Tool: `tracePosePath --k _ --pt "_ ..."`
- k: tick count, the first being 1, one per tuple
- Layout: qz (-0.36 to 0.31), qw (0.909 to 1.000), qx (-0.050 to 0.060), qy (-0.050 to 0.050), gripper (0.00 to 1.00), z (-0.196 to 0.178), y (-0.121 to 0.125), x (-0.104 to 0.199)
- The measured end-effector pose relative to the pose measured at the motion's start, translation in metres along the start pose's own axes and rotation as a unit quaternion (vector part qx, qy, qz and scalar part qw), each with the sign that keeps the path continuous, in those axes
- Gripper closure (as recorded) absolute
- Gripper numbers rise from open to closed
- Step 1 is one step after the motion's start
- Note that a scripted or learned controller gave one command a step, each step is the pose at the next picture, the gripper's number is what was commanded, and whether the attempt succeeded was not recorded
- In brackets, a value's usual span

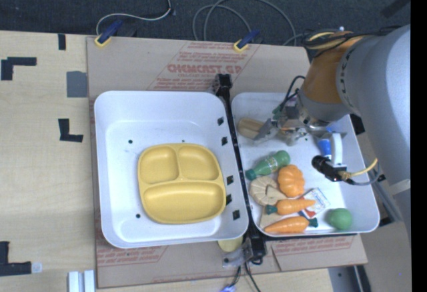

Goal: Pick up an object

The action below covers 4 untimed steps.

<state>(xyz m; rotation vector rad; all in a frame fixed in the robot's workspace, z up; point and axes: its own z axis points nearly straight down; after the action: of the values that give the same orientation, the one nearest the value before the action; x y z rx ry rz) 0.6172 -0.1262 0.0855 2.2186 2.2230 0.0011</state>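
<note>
Two carrots (291, 215), each lying left to right, one pumpkin (291, 180), one green bottle (268, 164) and one green ball (339, 218) are seen in the right bin (363, 197), where the hand (275, 125) is lowered, its grip unreadable.

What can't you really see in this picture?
- Hand: too small and dark to tell how it is set.
- Back right of the right bin: covered by the arm.
- Blue and white thing: partly under the arm, unclear what it is.
</note>
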Motion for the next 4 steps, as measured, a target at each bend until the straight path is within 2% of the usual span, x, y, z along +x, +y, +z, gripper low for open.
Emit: tracePosePath --k 1,2,3,4 --pt "0.001 1.0 -0.004 -0.002 0.0 -0.001 -0.057 0.005" --pt "0.0 1.0 -0.006 -0.002 0.0 -0.001 -0.087 -0.001" --pt "-0.003 1.0 -0.003 0.0 0.0 -0.016 0.027 0.023" --pt "0.001 1.0 -0.003 -0.002 0.0 0.0 -0.044 0.021"
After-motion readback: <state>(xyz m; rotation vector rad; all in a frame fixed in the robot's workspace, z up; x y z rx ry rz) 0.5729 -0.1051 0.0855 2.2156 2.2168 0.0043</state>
